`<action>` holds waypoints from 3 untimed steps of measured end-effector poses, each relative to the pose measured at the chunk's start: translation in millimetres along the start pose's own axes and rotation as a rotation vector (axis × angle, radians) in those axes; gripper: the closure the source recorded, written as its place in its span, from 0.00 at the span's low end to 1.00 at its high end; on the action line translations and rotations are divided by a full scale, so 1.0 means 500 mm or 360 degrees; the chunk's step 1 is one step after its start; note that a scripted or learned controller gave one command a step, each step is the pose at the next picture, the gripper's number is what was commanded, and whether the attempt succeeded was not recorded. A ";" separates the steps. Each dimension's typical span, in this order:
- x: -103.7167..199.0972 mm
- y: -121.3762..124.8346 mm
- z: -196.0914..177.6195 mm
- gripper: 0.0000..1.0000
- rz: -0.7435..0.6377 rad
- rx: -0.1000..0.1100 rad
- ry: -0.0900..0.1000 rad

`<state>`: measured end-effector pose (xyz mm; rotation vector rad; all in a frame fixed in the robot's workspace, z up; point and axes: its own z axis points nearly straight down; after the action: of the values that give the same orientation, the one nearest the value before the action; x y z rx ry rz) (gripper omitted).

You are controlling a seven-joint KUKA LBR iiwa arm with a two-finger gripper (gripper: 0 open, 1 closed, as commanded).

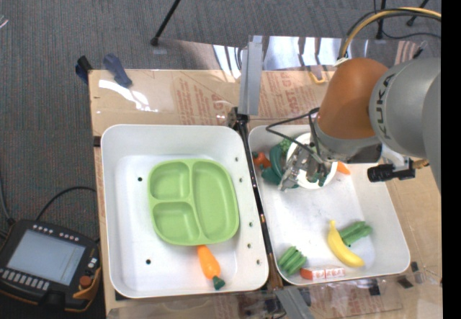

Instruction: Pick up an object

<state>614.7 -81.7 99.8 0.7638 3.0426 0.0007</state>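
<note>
My gripper (301,172) hangs low over the back left part of the right bin (374,202), under the orange wrist band. A dark green toy vegetable (273,166) lies right at its left side, touching or nearly so. A small orange piece (261,160) sits further left by the bin wall, and another orange bit (344,169) peeks out on the gripper's right. Toward the front of this bin lie a yellow banana (341,245), a green piece (357,232) beside it, a ribbed green vegetable (292,260) and a flat red and white item (324,273).
The left bin (126,166) holds a light green divided plate (193,201) and an orange carrot (209,265) at the front. A black pendant with a screen (47,260) rests on the floor at the left. Tripod legs stand behind the bench.
</note>
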 end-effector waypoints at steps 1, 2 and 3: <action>0.085 -0.157 0.021 1.00 -0.0225 0.0001 0.0005; -0.079 -0.257 -0.050 1.00 -0.0115 0.0001 -0.0004; -0.096 -0.152 0.024 1.00 0.0448 0.0006 0.0011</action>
<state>621.1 -171.3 88.0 1.1862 2.9125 -0.0011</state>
